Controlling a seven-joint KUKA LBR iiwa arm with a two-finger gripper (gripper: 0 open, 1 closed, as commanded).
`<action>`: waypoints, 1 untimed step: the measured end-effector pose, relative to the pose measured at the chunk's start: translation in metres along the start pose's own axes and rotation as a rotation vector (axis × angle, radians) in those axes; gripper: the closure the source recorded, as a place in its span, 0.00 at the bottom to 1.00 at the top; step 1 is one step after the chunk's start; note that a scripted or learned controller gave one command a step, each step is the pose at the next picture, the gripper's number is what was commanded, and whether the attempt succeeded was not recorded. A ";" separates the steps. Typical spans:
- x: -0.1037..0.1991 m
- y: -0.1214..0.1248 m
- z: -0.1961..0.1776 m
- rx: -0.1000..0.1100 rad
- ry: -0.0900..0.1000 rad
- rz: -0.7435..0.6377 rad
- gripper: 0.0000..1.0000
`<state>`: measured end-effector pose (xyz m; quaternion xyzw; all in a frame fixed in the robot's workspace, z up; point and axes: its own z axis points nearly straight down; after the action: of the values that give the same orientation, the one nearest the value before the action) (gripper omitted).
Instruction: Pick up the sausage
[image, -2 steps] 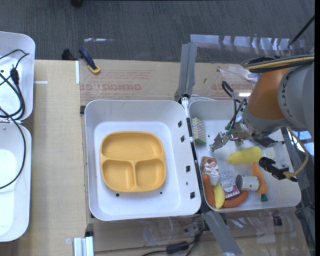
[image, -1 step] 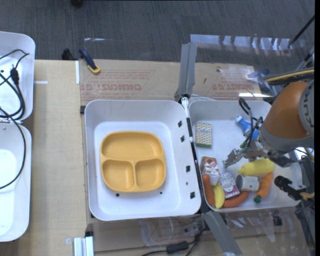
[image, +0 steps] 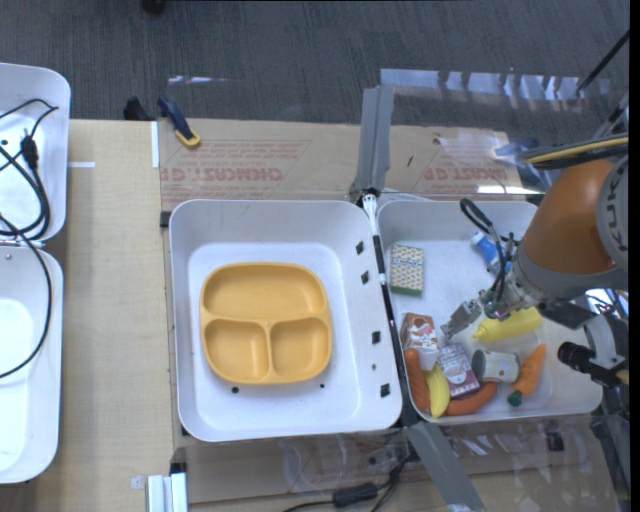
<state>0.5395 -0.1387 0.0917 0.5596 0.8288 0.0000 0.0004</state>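
Toward the tabletop's (image: 110, 300) left edge, bare wood is showing beside the left bin (image: 185, 330). That bin is sitting with white floor lying open all round a yellow divided plate (image: 265, 322) at its middle. Just right of it, the two bins are touching along a shared wall. The right bin (image: 445, 235) is keeping open floor along its far side, where a small patterned box (image: 406, 268) is lying alone; its near side is crowding up. There the sausage (image: 472, 400) is lying against the near wall, touching a banana (image: 437, 390) and a small packet (image: 455, 368), with a carrot (image: 530, 370) just right and a yellow bottle (image: 508, 324) beyond. The pincer (image: 466, 315) is hanging over the bin's middle, apart from the sausage; I cannot tell how far it is parted.
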 end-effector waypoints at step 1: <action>0.003 -0.051 0.000 -0.001 0.000 0.229 0.00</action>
<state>0.4910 -0.1550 0.0917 0.6505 0.7595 0.0004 0.0006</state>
